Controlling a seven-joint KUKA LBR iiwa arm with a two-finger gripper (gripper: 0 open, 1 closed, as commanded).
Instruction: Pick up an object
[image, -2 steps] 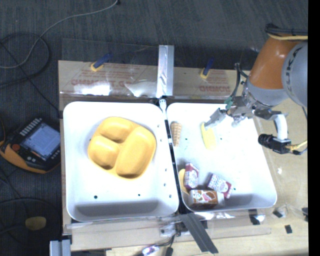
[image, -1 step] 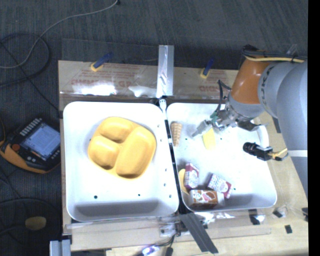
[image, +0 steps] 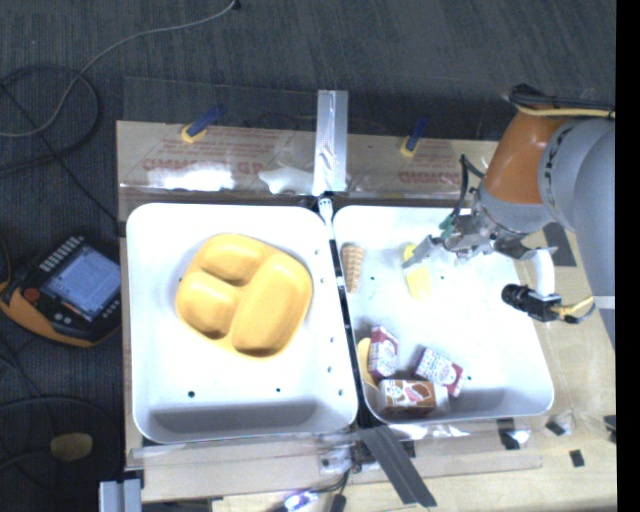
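**Claw low over the right bin, near a small yellow block**

Right now the claw (image: 432, 245) sits over the far part of the right bin (image: 520, 345), at the end of the grey arm (image: 585, 190) with its orange band (image: 515, 165). Whether its tips are spread or pressed together cannot be told at this size. A small yellow piece (image: 409, 255) shows at its tip; a grasp cannot be confirmed.

Just below the claw lies a pale yellow block (image: 419, 282) on the bin floor. A little further left, by the wall between the bins, lies a ridged orange cone (image: 353, 265). Well below the claw, in the bin's near corner, three small red-and-white packets (image: 410, 375) lie bunched together, touching.

Far left of the claw, across the divider, a big yellow bun-shaped lump (image: 243, 293) fills the middle of the left bin (image: 160, 400).
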